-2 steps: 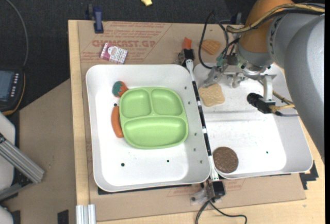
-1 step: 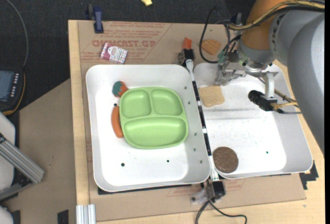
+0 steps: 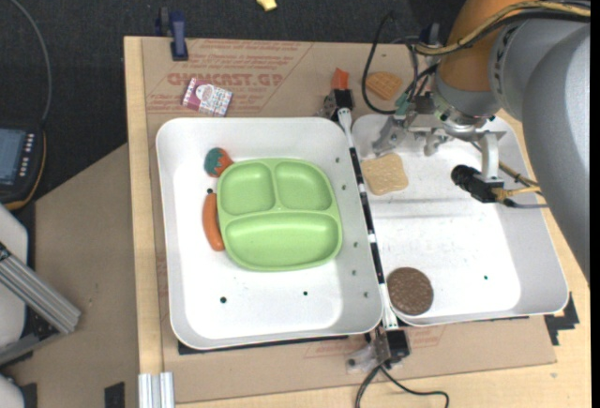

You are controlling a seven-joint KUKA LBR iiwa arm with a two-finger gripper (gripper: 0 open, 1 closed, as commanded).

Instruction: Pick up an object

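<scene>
My gripper point(image 3: 408, 145) hangs over the far left corner of the right bin point(image 3: 487, 247), open, with nothing between its fingers. A tan square slice point(image 3: 384, 174) lies on the bin floor just in front of the left fingertip. A brown round patty point(image 3: 410, 290) sits near the front left corner of the same bin. In the left bin point(image 3: 187, 284) a green divided plate point(image 3: 279, 214) lies flat. An orange sausage-shaped piece point(image 3: 213, 220) lies along the plate's left edge, and a small teal and red object point(image 3: 217, 160) sits at its far left corner.
A tan cookie point(image 3: 382, 85), a pink card point(image 3: 206, 97) and a blue clip point(image 3: 173, 34) lie on the cardboard behind the bins. A black part with a cable point(image 3: 473, 181) juts from the arm over the right bin. The bins' shared wall point(image 3: 361, 209) runs between them.
</scene>
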